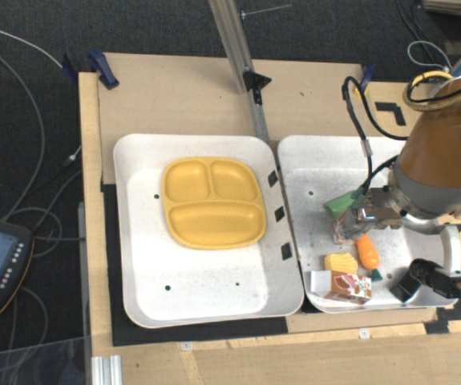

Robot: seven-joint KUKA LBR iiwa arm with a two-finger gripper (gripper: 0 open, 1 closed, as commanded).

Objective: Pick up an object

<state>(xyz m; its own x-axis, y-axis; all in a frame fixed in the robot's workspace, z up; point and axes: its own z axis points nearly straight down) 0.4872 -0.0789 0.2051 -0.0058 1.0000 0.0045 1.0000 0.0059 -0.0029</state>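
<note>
Nearest the viewpoint, against the front wall of the right-hand shallow white bin point(314, 167), lies a brown-and-white printed packet point(350, 287).

Item for pickup: none is specified. The small orange carrot-shaped toy point(367, 252) is judged the likeliest candidate. It lies in the front half of the right bin, just beside the two-finger gripper point(348, 229), on its front-right side and not between the jaws. Whether the jaws stand wide or narrow cannot be told from this angle, and nothing is seen held.

Adjacent items: a yellow wedge-like block point(341, 261) sits just left of the orange toy, possibly touching it. A small white card point(320, 280) lies beside the packet. A green flat piece point(338, 205) lies on the far-left side of the gripper, very close to it.

Recommendation: shift the gripper toward the front right until the toy is centred between the jaws, and close across its narrow width rather than its length. Keep clear of the yellow block, which could be nudged or caught along with the toy.

Further out: the left white bin point(142, 295) holds a yellow three-compartment plastic plate point(213, 202), well apart from the work.
</note>
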